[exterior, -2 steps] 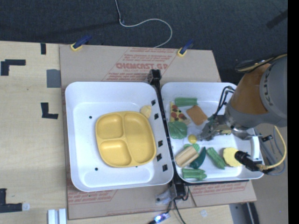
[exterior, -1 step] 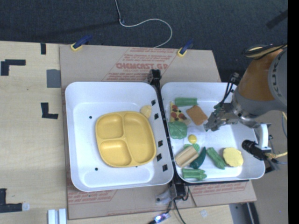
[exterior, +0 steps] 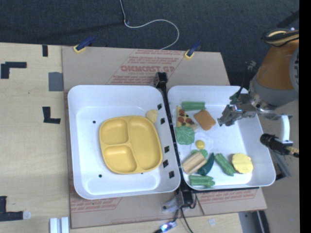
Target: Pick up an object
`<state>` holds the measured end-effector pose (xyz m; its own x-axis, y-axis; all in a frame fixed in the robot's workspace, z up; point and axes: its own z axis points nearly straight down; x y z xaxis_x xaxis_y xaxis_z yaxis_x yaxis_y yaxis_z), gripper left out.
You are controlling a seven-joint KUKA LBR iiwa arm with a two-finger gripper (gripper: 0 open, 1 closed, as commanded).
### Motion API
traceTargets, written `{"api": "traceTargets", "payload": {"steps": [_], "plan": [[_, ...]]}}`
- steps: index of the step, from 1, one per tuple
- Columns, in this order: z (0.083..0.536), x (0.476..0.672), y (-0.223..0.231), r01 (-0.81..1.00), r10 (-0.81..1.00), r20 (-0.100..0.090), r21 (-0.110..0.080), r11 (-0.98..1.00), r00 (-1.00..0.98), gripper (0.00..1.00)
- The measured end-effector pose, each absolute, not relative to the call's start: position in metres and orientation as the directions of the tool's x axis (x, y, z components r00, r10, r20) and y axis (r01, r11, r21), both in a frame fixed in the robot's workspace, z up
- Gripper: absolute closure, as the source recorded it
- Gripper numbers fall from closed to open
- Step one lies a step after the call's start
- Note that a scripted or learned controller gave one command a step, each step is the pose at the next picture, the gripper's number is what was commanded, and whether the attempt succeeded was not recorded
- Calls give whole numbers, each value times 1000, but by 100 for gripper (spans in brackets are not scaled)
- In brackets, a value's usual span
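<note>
Progress: nothing is lifted yet, I judge; the whole pick is left.
Gripper (exterior: pixel 227 118): above the right bin (exterior: pixel 257 144), fingers slightly apart, holding nothing.
Nearest object: brown piece (exterior: pixel 204 120), lying just beside, untouched.

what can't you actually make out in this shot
- Gripper, camera view: too small and dark to tell whether it is open or shut.
- Arm: cut off by the right edge.
- Small pale piece beside the yellow tray: too small to identify.
- Spotted item: too blurred to name.
</note>
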<state>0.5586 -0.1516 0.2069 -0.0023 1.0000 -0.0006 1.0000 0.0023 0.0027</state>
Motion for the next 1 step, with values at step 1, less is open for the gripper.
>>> {"api": "traceTargets", "payload": {"steps": [1], "plan": [[225,559,-151,1000,1000,0,1,2,-2,100]]}}
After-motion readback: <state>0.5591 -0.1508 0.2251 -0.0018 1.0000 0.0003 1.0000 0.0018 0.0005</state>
